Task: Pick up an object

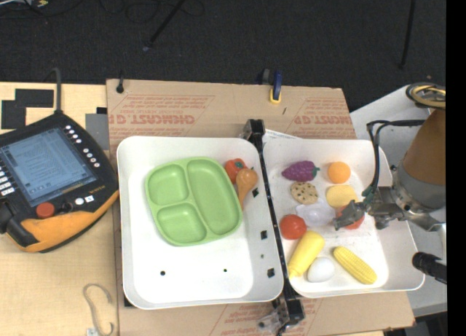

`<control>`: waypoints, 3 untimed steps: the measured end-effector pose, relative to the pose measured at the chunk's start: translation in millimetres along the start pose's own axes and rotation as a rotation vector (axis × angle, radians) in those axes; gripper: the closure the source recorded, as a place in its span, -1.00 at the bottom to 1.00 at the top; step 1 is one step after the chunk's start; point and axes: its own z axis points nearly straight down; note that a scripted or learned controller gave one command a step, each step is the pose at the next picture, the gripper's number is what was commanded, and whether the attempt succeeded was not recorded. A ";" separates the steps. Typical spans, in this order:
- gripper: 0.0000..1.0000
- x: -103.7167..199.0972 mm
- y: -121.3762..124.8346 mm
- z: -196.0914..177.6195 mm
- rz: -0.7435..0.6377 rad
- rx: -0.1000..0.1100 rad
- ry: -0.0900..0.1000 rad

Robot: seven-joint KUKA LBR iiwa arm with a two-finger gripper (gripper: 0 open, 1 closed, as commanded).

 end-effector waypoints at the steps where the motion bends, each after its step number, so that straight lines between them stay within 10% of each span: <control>1: -1.00 -0.3 3.0 -7.2 -0.002 -0.014 -0.003; 3: -1.00 1.9 0.1 94.8 -0.004 -0.012 -0.001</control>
